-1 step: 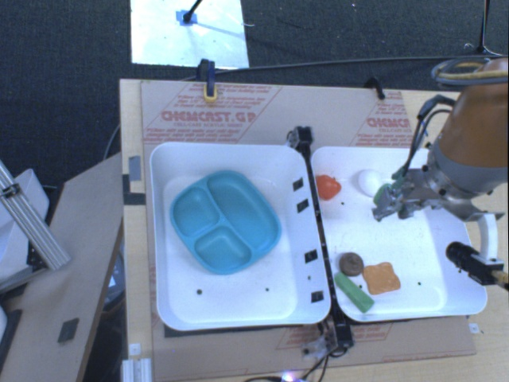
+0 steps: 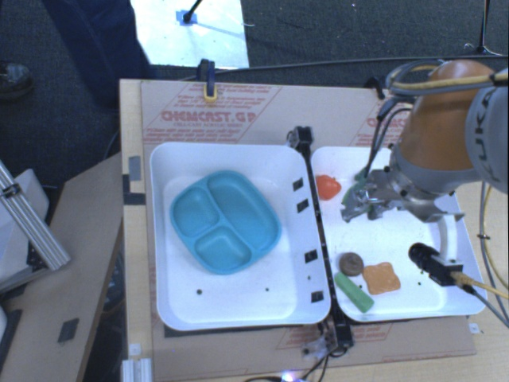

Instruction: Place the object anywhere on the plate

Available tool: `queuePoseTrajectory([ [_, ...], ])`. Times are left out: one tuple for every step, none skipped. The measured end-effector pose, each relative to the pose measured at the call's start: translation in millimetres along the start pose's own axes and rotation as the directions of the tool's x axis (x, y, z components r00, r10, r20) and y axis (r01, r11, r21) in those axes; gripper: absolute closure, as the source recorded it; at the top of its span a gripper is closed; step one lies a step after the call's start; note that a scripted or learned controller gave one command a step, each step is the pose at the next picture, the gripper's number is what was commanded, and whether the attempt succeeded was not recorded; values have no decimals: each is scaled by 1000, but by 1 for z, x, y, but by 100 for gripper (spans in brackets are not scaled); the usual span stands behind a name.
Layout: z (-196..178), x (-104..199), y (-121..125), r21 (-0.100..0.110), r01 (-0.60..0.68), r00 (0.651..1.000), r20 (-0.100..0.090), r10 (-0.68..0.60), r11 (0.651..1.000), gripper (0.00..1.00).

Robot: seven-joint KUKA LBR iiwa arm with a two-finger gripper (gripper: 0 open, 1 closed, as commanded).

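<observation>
The arm point(image 2: 445, 126) reaches in from the right and hangs over the right bin point(image 2: 457, 301); the left bin point(image 2: 171, 293) carries the blue plate point(image 2: 225, 221), a three-compartment dish lying skewed, its long axis running from upper left to lower right. The gripper point(image 2: 359, 205) hovers over the upper left part of the right bin, just beside the red object point(image 2: 328, 186); whether its fingers are apart or together cannot be told, and nothing is seen between them. Which object the task means cannot be told (the red one is nearest the gripper and is the probable candidate). It lies close to the divider between the bins, is roughly round, and shows no clear long axis or pointing direction. Lower in the same bin lie the orange piece point(image 2: 382, 278), the green piece point(image 2: 353, 290), slanting from upper left to lower right, and the brown disc point(image 2: 351, 263). Risks: a descent beside the divider may strike the bin wall; a round, small object may slip out during closure.
</observation>
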State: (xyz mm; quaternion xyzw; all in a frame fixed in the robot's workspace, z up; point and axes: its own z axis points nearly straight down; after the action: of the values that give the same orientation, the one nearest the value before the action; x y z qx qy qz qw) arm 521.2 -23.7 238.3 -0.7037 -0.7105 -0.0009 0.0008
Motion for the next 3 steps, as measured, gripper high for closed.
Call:
queuePoseTrajectory([
  [-7,51,-3,-1,1,1000,0,-1,1000,100],
  [7,106,-11,1,0,1000,0,0,1000,100],
  [16,154,-4,0,0,1000,0,0,1000,100],
])
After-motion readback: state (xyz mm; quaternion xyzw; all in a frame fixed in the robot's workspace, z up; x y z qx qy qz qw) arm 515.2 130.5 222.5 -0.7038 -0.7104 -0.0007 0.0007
